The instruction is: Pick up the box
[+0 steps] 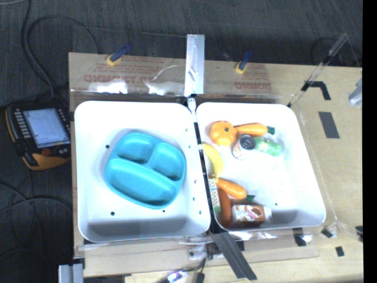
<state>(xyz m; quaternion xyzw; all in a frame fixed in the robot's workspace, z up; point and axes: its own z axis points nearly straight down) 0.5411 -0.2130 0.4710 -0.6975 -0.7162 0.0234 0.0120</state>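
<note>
**Scene state.** The table (339, 175) carries two white bins. The left bin (88, 217) holds a blue divided plate (145, 168). The right bin (306, 175) holds the task object and several distractors.

**Target location.** The box (248, 214) lies flat in the near-left corner of the right bin, close to the near wall. A carrot (231, 187) lies just beyond its far-left corner, touching or nearly so. A brownish elongated item (222, 204) lies between the box and the bin's left wall; its identity is unclear. A banana (212, 160) lies farther along the same wall. An orange (222, 132), a second carrot (250, 128), a can (242, 144) and a green bottle (269, 147) are grouped at the far side, well apart from the box.

**Jaws.** Their state cannot be determined from this view.

**Failure risks.**
- Wall interference: the box sits close to the near wall and the corner, so a descent offset toward either may strike the bin rim.
- Wrong object: the carrot and the brownish item crowd the left side of the box, so a grasp centred too far left may close on them instead.
- Slip: the box lies flat, so shallow purchase on its edges may let it slide out on lift.
- Displacement: a glancing contact may push the box tighter into the corner.
</note>
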